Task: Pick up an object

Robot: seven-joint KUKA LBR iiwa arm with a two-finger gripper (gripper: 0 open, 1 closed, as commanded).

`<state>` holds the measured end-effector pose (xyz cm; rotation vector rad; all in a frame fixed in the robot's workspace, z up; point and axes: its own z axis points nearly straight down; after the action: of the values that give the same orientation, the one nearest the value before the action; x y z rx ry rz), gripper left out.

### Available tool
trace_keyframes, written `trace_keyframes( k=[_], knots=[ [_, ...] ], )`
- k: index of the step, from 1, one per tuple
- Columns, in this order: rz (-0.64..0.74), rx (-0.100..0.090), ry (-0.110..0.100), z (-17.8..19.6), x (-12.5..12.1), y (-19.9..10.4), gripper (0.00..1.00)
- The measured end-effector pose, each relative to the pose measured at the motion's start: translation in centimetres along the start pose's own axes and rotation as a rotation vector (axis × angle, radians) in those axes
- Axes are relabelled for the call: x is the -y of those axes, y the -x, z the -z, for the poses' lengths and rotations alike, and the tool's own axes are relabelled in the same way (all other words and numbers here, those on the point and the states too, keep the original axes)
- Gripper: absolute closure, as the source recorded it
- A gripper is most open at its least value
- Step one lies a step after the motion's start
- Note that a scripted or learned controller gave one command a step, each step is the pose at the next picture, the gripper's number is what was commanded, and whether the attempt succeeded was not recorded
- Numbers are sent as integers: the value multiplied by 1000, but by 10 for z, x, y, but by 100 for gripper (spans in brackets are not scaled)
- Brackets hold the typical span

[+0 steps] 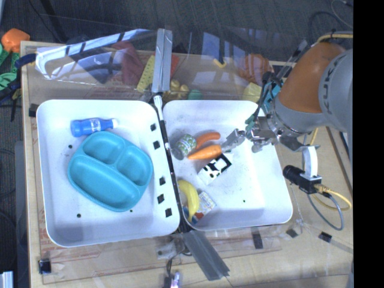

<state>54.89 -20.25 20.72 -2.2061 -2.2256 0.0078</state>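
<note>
Gripper (233,138) low over right bin (273,206), nothing seen held; whether it is open or shut cannot be told at this angle.

Nearest candidates lie immediately to frame-left of the gripper tip: two orange carrots, upper carrot (208,138) and lower carrot (204,152), both with long axes running roughly left-right, tilted slightly up to the right, the lower one's right end just beside the tip. Also in the right bin: one mottled ball (185,143) left of the carrots, one black-and-white tag block (215,166) below them, one banana (189,198) at lower left. Left bin (54,179) holds one blue bottle (92,125) and one blue divided tray (110,170), well apart from the arm. Judgement: shortest reach is the lower carrot.
</note>
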Motion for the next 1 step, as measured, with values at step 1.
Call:
trace_keyframes(
  k=[1],
  knots=[
    [55, 2, 4, -105, -20, -37, 0]
  ],
)
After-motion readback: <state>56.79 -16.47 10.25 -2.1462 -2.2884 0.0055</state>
